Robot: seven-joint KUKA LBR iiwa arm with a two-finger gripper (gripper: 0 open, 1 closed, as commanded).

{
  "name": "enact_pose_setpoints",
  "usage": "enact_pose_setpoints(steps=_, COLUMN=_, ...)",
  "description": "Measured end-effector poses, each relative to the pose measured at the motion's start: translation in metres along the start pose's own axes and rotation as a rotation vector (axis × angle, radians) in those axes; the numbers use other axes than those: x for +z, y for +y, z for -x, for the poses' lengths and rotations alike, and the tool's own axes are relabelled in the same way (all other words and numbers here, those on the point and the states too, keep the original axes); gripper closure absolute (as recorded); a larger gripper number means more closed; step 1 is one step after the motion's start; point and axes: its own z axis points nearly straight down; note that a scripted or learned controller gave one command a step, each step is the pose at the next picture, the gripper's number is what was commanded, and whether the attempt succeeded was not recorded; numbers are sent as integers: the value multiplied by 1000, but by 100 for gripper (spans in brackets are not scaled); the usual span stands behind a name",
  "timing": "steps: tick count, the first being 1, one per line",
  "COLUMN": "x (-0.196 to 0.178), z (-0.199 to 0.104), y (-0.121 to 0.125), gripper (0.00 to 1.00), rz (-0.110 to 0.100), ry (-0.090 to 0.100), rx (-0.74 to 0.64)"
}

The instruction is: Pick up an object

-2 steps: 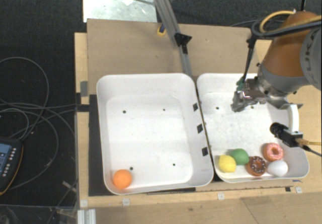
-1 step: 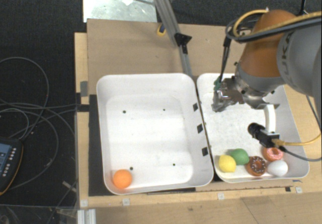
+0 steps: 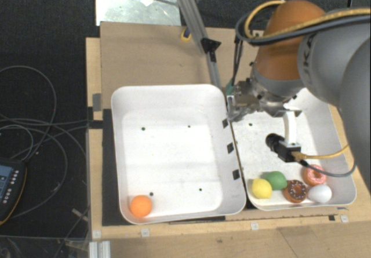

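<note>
Closest to the lens is the arm point(image 3: 339, 57), reaching in from the right of the frame, with its orange band above the right bin point(image 3: 253, 152). The gripper point(image 3: 233, 109) sits at the upper left corner of that bin, right against the shared wall with the left bin point(image 3: 119, 135). I cannot tell whether it is released or clenched, and nothing can be seen held in it.

By my reading the pick is not yet done, since every candidate lies on a bin floor. An orange ball point(image 3: 141, 206) lies alone in the lower left corner of the left bin. Along the lower edge of the right bin five things are huddled: a yellow ball point(image 3: 261, 188), a green piece point(image 3: 276, 180) touching it, a brown doughnut point(image 3: 296, 191), a pink doughnut point(image 3: 315, 175) and a white egg point(image 3: 320, 193). All of them are well apart from the gripper.

For room, the gripper is crowded by the shared wall, which carries black clips point(image 3: 230, 148), and a grey pole point(image 3: 194, 19) slants down over the table point(image 3: 145, 54) just behind it. The middle of both bins is open. The huddle sits tight against the lower rim, so a clean descent looks awkward there. The orange ball is also cornered, but it has free floor on two sides.
</note>
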Motion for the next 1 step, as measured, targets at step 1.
enact_pose_setpoints(steps=1, x=11, z=-51, y=7, gripper=100, rz=-2, ry=0, rx=1)
